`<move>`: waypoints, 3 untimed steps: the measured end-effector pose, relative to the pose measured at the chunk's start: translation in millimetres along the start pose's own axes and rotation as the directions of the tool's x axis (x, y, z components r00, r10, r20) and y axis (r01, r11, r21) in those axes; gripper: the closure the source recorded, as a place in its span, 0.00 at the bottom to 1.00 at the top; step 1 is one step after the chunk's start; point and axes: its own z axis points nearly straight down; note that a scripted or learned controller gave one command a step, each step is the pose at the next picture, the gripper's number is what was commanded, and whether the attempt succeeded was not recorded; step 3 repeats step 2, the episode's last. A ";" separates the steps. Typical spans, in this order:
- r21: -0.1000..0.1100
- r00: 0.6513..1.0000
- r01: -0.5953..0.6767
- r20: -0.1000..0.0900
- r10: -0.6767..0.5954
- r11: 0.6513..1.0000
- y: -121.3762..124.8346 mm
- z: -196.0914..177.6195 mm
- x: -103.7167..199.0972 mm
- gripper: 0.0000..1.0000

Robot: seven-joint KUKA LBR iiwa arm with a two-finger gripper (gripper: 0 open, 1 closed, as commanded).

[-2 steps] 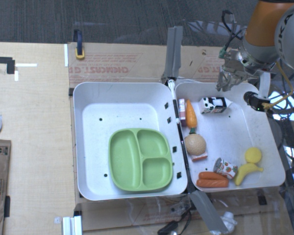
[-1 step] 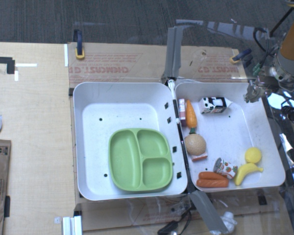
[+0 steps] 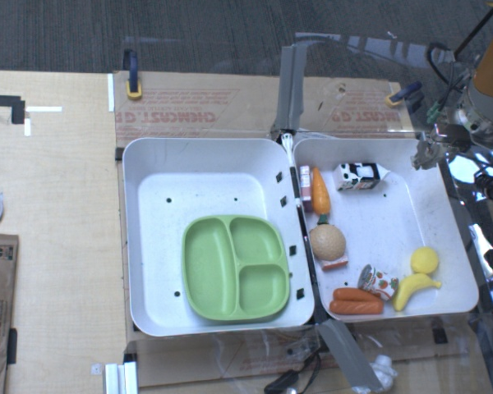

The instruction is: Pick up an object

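Sitting side by side on the worktop [image 3: 57, 179], two white bins hold everything. The left bin [image 3: 148, 220] carries a green divided plate [image 3: 234, 266] toward its 5 o'clock corner. The right bin [image 3: 427, 212] holds a carrot [image 3: 320, 192] and a black-and-white toy cow [image 3: 358, 176] near 11 and 12 o'clock, a tan ball [image 3: 328, 240] at 9, hot dogs [image 3: 357, 300] and a small printed packet [image 3: 379, 283] around 6, and a yellow toy [image 3: 418, 277] at 4. The tool [image 3: 431, 148] hangs above this bin's 1 o'clock corner; whether it is clenched or released, I cannot tell.
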 end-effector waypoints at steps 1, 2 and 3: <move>0.000 1.000 0.000 0.001 0.000 1.000 0.3 -8.5 -0.8 1.00; 0.000 1.000 0.000 0.002 0.000 1.000 0.7 -16.7 -1.6 1.00; 0.000 1.000 0.000 0.002 0.000 1.000 0.7 -16.7 -1.6 1.00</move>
